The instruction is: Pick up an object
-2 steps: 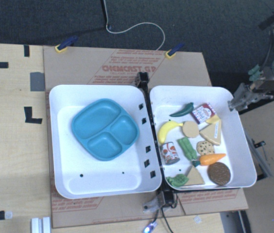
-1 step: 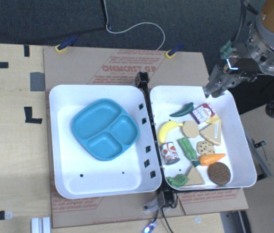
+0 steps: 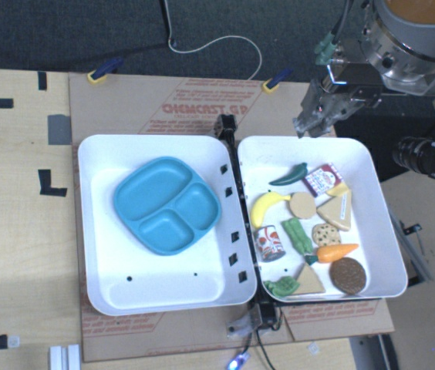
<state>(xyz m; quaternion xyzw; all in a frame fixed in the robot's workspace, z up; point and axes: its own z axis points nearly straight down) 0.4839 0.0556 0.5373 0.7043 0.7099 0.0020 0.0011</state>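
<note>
Many toy foods crowding right bin (image 3: 372,177); hovering gripper (image 3: 312,124), finger state unreadable, needing centring over isolated banana (image 3: 267,204)

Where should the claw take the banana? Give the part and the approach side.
Probably at the middle of the banana's curve, coming straight down from above. It lies flat in the right bin, and its thin body lets the claw close across it. The left side faces bare bin floor; the round cracker crowds the right tip, so keep away from that end.
</note>
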